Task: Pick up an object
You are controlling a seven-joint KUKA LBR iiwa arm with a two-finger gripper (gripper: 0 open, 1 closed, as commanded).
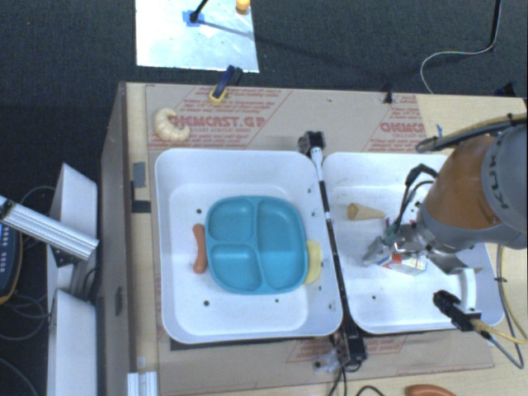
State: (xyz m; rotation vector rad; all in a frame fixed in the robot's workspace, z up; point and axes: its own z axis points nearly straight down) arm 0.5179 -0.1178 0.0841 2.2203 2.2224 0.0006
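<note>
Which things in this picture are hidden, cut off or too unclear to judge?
- Gripper, camera view: blurred and partly under the wrist, so its finger state is unclear.
- Small red-and-white item beside the gripper: too small to identify.
- Yellow object: mostly hidden behind the blue divided plate.
- Orange-brown object: cut off by the bottom edge.
</note>
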